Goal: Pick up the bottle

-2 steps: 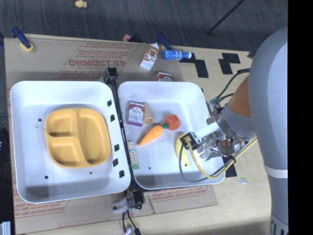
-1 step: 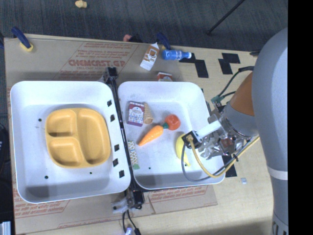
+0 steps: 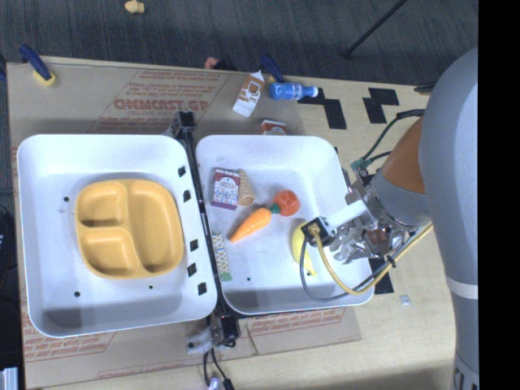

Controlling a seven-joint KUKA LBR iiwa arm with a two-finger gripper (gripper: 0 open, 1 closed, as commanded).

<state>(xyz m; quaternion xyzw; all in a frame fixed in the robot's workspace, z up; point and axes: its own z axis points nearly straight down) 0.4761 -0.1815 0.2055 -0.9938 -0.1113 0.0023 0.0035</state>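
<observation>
Bench bins (image 3: 32, 242): divided plate (image 3: 128, 227); carrot (image 3: 250, 223) (right bin)

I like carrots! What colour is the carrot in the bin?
Orange, with a small green top. The carrot shows best in the camera view.

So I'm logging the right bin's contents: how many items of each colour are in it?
Orange: 1, the carrot
Red-orange: 1, the round toy
Yellow: 1, the piece by the gripper
Maroon: 1, the packet
Tan: 1, the cone
Total: 5
</observation>
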